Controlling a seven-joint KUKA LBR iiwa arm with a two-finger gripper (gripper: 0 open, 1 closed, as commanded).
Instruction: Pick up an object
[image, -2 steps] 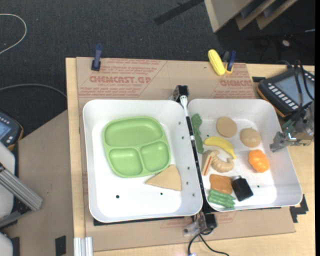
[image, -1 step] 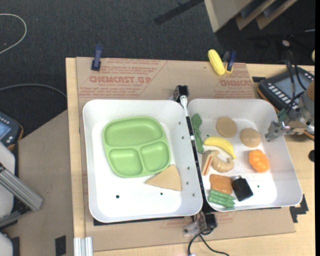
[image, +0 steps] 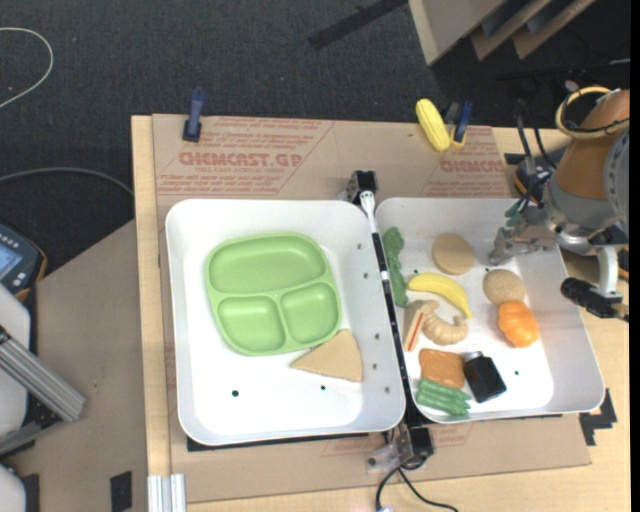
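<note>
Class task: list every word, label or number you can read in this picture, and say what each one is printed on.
"CHEMCAST G P": red print on the brown board under the bins, behind the left bin.
A second red print on the same board, behind the right bin: too blurred and partly covered to read.
No readable text on the food items or green tray.

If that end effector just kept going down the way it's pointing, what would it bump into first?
Probably the brown potato-like piece, which lies just below the end effector in the right bin. Depth is hard to judge, so it might land on bare bin floor beside it.
</note>
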